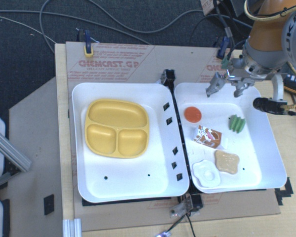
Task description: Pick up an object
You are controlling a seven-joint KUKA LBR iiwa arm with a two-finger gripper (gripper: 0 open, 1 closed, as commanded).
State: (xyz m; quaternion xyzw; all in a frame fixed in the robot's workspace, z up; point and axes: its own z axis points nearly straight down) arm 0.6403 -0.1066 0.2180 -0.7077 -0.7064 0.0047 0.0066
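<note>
Gripper (pixel 229 88) is positioned over the far rim of the right bin (pixel 269 132), fingers spread, with nothing between them. Red disc (pixel 192 114), green piece (pixel 237 123), wrapped packet (pixel 207 137), toast slice (pixel 227 162) and fried egg (pixel 206 173) are located in that bin. Yellow divided plate (pixel 117 128) is located in the left bin (pixel 84 172).

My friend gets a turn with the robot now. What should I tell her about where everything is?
Gripper: open, holding nothing, hovering over the top edge of the right bin.
In the right bin: orange-red disc, green piece, red and white packet, toast slice, white fried egg.
In the left bin: yellow divided plate.
Done: nothing picked up yet.
Left: lower onto one object, probably the orange-red disc as the nearest, close on it and lift.
</note>
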